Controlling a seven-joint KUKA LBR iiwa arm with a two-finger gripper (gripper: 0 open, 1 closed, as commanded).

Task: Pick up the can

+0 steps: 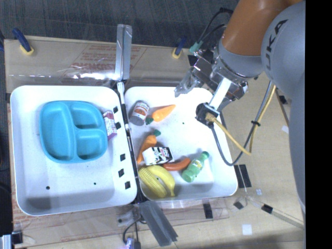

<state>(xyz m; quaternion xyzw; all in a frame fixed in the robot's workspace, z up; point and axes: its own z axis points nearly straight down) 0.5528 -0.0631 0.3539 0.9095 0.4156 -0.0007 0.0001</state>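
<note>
The can (139, 112) is small, with a silver end and a brown-and-white label. It lies on its side in the far left corner of the right bin (224, 187), close to the divider. My gripper (183, 89) hangs over the far edge of that bin, to the right of the can and apart from it. An orange carrot (162, 112) lies between the two, touching or nearly touching the can's right side. Nothing shows in the gripper's grasp.
In the right bin lie a second carrot (148, 143), a small black-and-white carton (157, 154), a red-orange pepper (176, 164), a green bottle (195, 167) and yellow corn (156, 181). The left bin (31, 191) holds a blue divided tray (74, 130) and a purple packet (110, 123).
</note>
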